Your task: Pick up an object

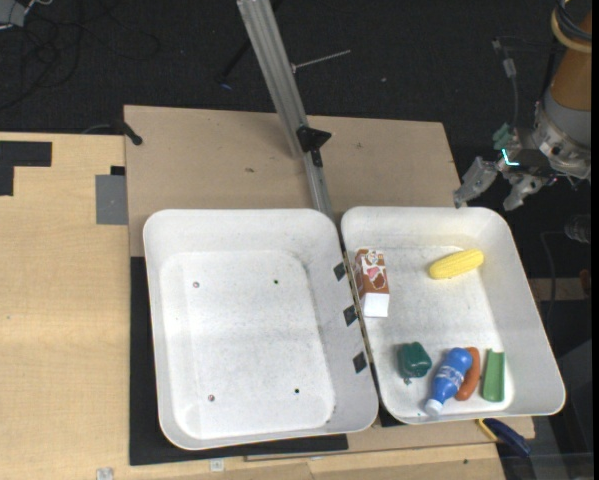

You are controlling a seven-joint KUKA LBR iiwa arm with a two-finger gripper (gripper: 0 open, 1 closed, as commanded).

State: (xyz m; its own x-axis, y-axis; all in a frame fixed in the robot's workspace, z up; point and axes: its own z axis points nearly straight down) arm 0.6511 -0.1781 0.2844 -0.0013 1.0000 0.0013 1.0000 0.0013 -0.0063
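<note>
Arm [571,58] was cut off at the right edge; gripper [499,183] hung spread wide, holding nothing, above the right bin [519,258] with corn [456,263] and carton [371,280].

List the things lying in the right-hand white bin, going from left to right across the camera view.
In the right white bin: brown-and-white carton → dark green block → blue plastic bottle with white cap → light green stick. I leave out the yellow corn cob and the orange piece, whose spans overlap the bottle's.

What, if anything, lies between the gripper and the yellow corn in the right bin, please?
Nothing visible. The gripper hovers above the right bin's far rim, and bare white floor separates that rim from the yellow corn.
</note>
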